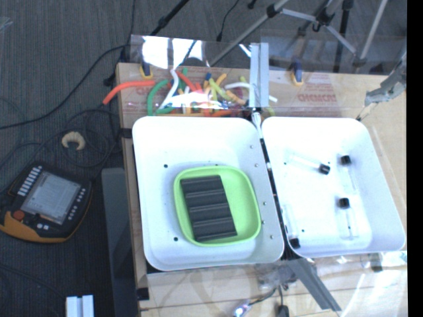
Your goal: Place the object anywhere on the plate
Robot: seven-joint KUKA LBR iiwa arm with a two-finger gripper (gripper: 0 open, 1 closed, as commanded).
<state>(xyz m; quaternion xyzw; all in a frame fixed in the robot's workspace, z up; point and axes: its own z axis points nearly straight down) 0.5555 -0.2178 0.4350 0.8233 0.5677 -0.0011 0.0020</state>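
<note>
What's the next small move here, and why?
Probably none beyond ending the try: the dark ridged block already lies flat on the green plate in the left bin, inside the plate's rim, so the placing looks done.

Both shallow white bins sit side by side mid-frame: the left bin (149, 177) and the right bin (317, 134). In the right bin lie clear tubes with black caps, one (308, 162) at upper centre and another (346, 216) toward the lower right. Above the left bin, a tangle of coloured cables (192, 91) in orange, green, yellow and red lies on the wooden bench (330, 91). At lower left, on dark carpet, rests a teach pendant (45, 202) with an orange underside. Tripod legs (317, 12) cross the upper right.
</note>
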